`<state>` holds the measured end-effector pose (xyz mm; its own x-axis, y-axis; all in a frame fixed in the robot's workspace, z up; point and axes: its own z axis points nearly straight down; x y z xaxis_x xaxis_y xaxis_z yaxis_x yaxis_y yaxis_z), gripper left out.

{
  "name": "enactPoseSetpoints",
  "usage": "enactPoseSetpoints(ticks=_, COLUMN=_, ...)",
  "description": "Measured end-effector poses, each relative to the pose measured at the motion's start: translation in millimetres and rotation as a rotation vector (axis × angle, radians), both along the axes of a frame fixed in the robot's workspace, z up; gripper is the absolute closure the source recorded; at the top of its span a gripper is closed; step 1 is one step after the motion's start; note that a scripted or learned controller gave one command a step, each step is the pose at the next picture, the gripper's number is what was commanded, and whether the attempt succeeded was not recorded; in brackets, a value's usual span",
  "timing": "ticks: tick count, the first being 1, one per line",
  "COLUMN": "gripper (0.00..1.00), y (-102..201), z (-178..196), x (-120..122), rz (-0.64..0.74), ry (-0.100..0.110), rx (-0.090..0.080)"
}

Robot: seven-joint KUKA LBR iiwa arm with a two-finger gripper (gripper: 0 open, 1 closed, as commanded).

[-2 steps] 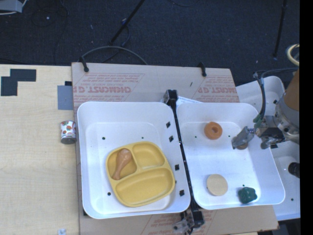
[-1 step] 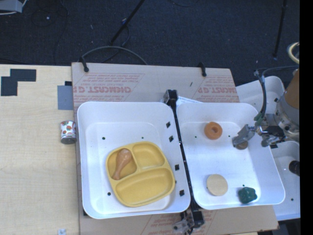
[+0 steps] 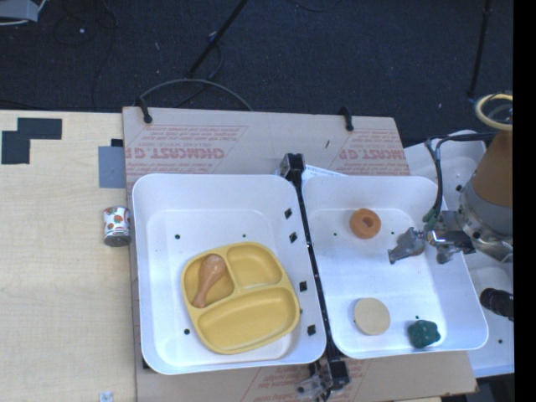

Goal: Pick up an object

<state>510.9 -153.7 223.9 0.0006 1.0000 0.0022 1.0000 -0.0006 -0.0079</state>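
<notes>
Leftmost, can [image 3: 116, 225]: lies on its side on the bench [image 3: 59, 291], just outside the left bin's left wall, patterned with red spots.
Left bin [image 3: 159, 308]: white and shallow, on cardboard [image 3: 209, 145] that shows behind both bins.
Plate [image 3: 251, 321]: yellow, three compartments, sits in the left bin's near half, towards its middle.
Drumstick [image 3: 208, 277]: tan toy piece, lies in the plate's left compartment, thick end up, thin end towards the near edge.
Divider [image 3: 306, 249]: the two bins' inner walls meet here, with black clips along the seam and at its far and near ends.
Right bin [image 3: 335, 325]: white, holds three loose pieces, all well apart from each other.
Ring [image 3: 365, 223]: orange, doughnut-shaped, lies flat near the bin's far wall, left of the gripper and not touching it.
Disc [image 3: 371, 316]: pale beige, round, flat, lies near the bin's near wall, a little left of its middle.
Lump [image 3: 424, 333]: dark green, small, sits near the bin's near right corner, right of the disc.
Gripper [image 3: 408, 247]: grey, reaches in over the bin's right wall and hangs over bare floor at the bin's middle, between the ring and the disc.
Fingers: nothing lies between them; whether they are spread or closed, I cannot tell.
Way in: nothing sits between the gripper and the ring, disc or lump.
Arm [image 3: 494, 178]: orange band and grey wrist stand beyond the bin's right wall, with cables looping beside it.
</notes>
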Motion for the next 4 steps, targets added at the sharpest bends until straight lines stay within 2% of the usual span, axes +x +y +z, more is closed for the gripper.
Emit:
enactPoseSetpoints(ticks=1, gripper=0.0, y=-7.8, z=-48.4, x=-3.7, rz=0.0, ry=0.0, rx=0.0)
enactPoseSetpoints(ticks=2, gripper=0.0, y=-8.2, z=-112.7, x=-3.6, rz=0.0, ry=0.002, rx=0.001)
enactPoseSetpoints(ticks=3, gripper=1.0, y=-10.0, z=-99.4, x=-2.7, rz=-0.006, ry=-0.002, rx=0.0)
enactPoseSetpoints(ticks=4, gripper=1.0, y=-1.3, z=-41.8, x=-3.5, rz=0.002, ry=-0.009, rx=-0.002)
